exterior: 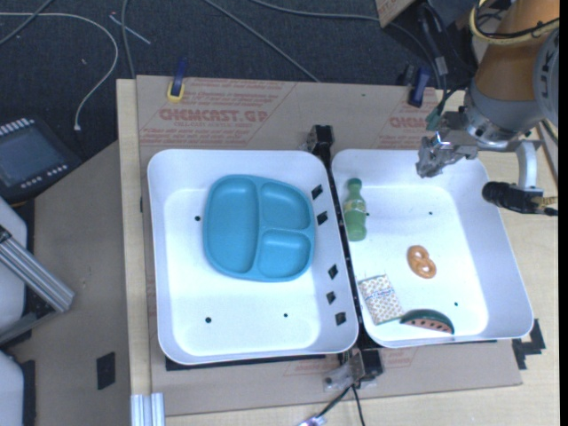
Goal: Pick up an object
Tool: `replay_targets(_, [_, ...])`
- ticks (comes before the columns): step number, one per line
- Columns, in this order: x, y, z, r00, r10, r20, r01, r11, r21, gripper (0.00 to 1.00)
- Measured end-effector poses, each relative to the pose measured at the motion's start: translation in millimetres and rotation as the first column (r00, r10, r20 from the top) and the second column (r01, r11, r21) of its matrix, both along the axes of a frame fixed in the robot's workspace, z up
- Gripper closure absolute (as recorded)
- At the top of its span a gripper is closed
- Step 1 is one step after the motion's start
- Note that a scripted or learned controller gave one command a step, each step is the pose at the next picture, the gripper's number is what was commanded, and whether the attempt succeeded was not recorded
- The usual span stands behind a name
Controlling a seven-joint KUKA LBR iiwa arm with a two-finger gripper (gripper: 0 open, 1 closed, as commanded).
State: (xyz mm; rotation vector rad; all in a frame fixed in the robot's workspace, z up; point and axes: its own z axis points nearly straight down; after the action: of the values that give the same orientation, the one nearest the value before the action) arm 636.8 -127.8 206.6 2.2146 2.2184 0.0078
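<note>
Two white bins sit side by side on the table (pixel 133 238). The left bin (pixel 177 327) carries a blue divided plate (pixel 257 227), lying flat slightly toward 11 o'clock of the bin's centre. The right bin (pixel 497 273) carries four small items. A green bottle (pixel 355 209) lies against the bin's wall at 9 o'clock, its cap pointing toward 12 o'clock. An orange pretzel (pixel 422 262) lies near the bin's centre, well apart from the bottle. A patterned packet (pixel 381 297) lies toward 7 o'clock, close to the divider between the bins. A watermelon slice (pixel 428 322) lies at 6 o'clock near the bin's rim, just beside the packet. The arm (pixel 519 60) enters from 2 o'clock of the view, orange band visible above the grey wrist. The gripper (pixel 432 160) hangs over the right bin's rim at about 12 o'clock, well apart from all four items. Nothing is visible between its fingers; how far they are spread I cannot tell at this resolution. Loose cables (pixel 89 25) trail on the dark floor at 11 o'clock of the view, and a dark screen device (pixel 31 153) sits at 9 o'clock beside the table.
</note>
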Motion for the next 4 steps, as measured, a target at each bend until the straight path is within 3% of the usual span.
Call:
replay_targets(1, [1,0,40,1.0,0.0,-0.002,0.0,1.0,0.0,1.0])
replay_targets(3, [-19,109,52,1.0,0.004,-0.01,-0.004,1.0,0.004,1.0])
replay_targets(4, [-32,155,39,1.0,0.003,-0.012,-0.003,1.0,0.004,1.0])
